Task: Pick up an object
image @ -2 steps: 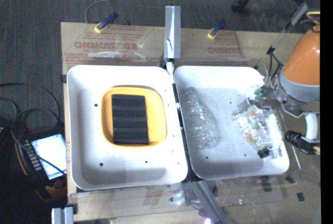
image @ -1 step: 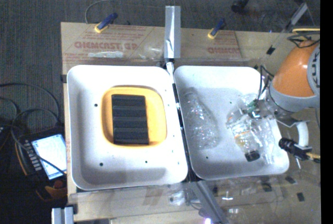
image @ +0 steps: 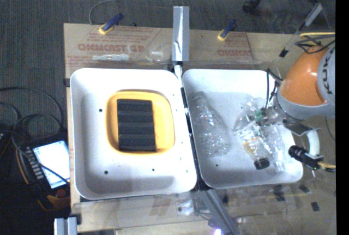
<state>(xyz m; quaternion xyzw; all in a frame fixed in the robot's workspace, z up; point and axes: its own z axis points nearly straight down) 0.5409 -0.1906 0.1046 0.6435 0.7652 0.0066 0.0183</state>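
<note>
In the left bin [image: 87, 174] lies a yellow block with a black ridged top [image: 137, 122]. The right bin [image: 229, 84] holds a clear plastic bottle [image: 209, 127] lying lengthwise on its left side. A crumpled clear bottle [image: 268, 144] with a black cap [image: 262, 163] lies on its right side. My gripper [image: 263, 117] is low over the crumpled bottle's upper end, under the grey wrist and orange band [image: 305, 84]. The clear plastic around it blurs its outline.
A grey upright bar [image: 180, 32] stands at the back between the bins. Two blue-and-yellow clamps [image: 110, 22] [image: 227, 28] hold the brown board behind them. A lit tablet [image: 50, 158] and cables lie on the floor at left. A black knob [image: 301, 153] juts out by the right bin's corner.
</note>
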